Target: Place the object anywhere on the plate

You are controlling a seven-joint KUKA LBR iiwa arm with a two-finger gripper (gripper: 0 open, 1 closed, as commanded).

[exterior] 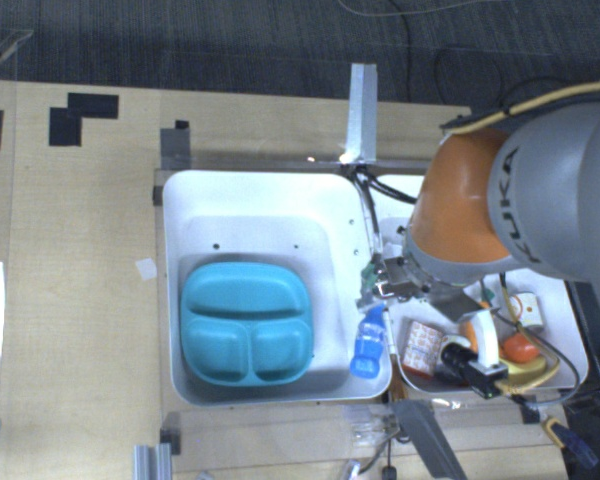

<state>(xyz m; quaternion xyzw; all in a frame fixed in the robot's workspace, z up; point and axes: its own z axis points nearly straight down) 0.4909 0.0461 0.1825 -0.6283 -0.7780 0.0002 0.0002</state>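
1. Surface [70, 318]: pale wood, carrying 2 white bins side by side.
2. Left bin [240, 198]: seen whole.
3. Plate [246, 320]: teal, with 3 compartments, lying flat in the lower half of the left bin.
4. Blue object [369, 343]: bottle-like, at the left bin's right wall near the lower corner. Near the plate but apart from it. Upper end tucked under the end effector; contact impossible to confirm.
5. End effector [382, 280]: metal parts just above the blue object, mostly masked by the wrist. Open or closed: cannot tell.
6. Arm [540, 198]: grey with an orange band, cut off at the right edge.
7. Right bin [570, 308]: largely hidden beneath the arm.
8. Partly visible in the right bin: reddish packet [420, 343], orange-red round item [521, 347], yellow curved item [535, 373]. Identities unclear.
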